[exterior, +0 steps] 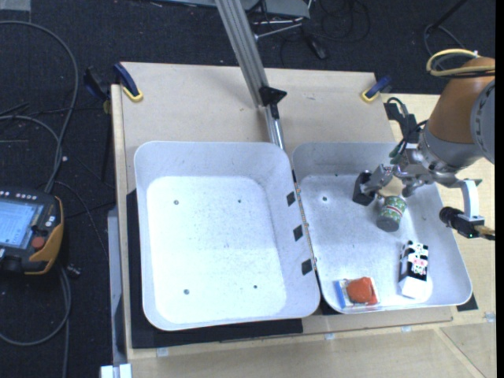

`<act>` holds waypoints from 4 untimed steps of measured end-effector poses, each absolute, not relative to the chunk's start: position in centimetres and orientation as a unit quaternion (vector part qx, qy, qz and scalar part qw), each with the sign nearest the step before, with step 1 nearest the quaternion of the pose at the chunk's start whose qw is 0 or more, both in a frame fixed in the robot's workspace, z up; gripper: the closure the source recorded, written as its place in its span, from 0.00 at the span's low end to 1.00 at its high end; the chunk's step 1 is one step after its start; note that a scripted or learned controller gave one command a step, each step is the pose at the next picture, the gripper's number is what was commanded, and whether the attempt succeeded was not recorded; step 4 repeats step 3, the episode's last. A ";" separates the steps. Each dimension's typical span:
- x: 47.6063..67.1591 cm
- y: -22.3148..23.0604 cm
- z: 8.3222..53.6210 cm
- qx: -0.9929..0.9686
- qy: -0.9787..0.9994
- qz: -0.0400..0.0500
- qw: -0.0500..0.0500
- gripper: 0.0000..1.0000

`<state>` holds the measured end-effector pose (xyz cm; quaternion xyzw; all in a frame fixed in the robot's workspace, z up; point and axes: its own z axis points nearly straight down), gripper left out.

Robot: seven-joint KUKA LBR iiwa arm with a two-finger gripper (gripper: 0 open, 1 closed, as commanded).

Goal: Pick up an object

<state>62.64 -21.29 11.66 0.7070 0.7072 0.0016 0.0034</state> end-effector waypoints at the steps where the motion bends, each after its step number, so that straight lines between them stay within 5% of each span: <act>1: 57.1 -16.6 9.0 0.707 0.708 0.001 0.001 0.00; 2: 65.0 -18.8 9.0 0.707 0.707 -0.001 -0.002 0.00; 3: 58.1 -13.7 9.1 0.707 0.708 0.001 0.001 0.00; 4: 58.1 -13.7 9.1 0.707 0.708 0.001 0.001 0.00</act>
